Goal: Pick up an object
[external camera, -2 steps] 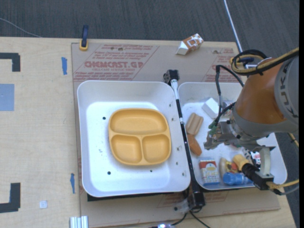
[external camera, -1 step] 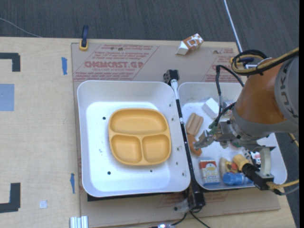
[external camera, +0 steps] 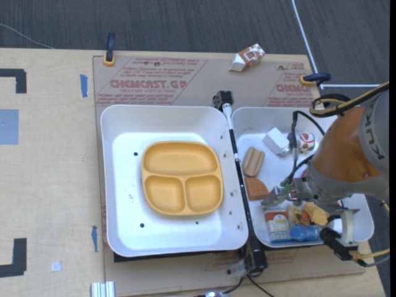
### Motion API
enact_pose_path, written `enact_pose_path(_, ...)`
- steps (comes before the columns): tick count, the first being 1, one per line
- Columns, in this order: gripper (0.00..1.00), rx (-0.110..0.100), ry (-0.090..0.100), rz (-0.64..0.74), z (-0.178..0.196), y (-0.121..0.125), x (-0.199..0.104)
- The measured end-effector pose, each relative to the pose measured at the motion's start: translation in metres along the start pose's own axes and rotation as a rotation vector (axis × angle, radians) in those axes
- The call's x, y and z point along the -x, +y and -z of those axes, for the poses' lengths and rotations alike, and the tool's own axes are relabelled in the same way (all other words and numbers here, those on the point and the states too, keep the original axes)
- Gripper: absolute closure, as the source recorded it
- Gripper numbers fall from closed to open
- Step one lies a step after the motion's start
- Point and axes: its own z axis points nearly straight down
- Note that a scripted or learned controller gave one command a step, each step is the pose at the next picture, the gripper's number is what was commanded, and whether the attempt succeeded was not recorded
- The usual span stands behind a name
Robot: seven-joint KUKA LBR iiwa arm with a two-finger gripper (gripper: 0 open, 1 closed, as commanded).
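My gripper hangs low inside the right bin, over its middle. It sits just right of a brown cookie-like piece and just above a small printed box. A tan bread-shaped piece lies to the upper left of it. A white block and a red-and-white can lie at the bin's far side. A yellow item and a blue item rest near the front, partly under the wrist. Nothing shows in the gripper's grasp.
The left bin holds a yellow three-compartment plate. The grey arm with its orange band covers the right side of the right bin. A small carton lies on the board behind the bins.
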Motion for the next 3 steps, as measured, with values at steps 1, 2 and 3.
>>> enact_pose_path(1, 1.00, 0.002, -0.001, -0.001, 0.010, 0.001, 0.000)
enact_pose_path(2, 1.00, 0.001, 0.002, 0.002, 0.091, 0.001, -0.078)
enact_pose_path(3, 0.00, -0.001, 0.000, 0.001, 0.091, 0.001, -0.077)
